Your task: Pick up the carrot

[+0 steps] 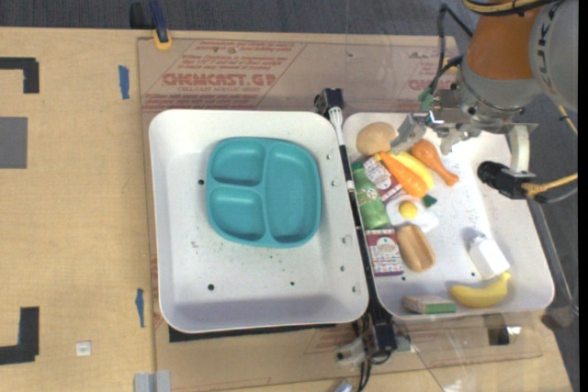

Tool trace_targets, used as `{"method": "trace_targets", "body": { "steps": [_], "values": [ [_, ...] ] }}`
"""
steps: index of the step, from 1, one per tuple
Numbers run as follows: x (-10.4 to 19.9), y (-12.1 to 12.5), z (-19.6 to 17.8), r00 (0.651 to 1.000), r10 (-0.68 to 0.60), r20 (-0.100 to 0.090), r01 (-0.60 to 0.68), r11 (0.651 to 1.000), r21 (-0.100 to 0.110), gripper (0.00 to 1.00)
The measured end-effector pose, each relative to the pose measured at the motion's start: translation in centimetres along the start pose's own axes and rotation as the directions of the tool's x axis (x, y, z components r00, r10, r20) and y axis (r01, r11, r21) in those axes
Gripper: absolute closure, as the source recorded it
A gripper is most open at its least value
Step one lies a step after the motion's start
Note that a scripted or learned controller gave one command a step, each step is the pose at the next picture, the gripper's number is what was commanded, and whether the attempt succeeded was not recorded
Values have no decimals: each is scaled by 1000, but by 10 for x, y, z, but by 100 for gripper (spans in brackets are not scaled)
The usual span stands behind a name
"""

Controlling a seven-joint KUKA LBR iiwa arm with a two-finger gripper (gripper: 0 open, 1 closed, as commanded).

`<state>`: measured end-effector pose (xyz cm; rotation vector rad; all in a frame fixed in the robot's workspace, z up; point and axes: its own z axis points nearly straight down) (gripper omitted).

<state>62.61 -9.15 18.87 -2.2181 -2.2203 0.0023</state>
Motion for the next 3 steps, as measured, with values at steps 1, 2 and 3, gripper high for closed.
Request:
{"method": "trace_targets", "body": {
  "steps": [1, 2, 3],
  "values": [
    [-8, -22, 85, 1000, -1, 5, 1, 1000, -18, 0],
    [-7, -19, 73, 1000, 1, 5, -1, 1000, -27, 100],
    [73, 44, -1, 1000, -27, -1, 27, 1000, -12, 100]
  ]
}}
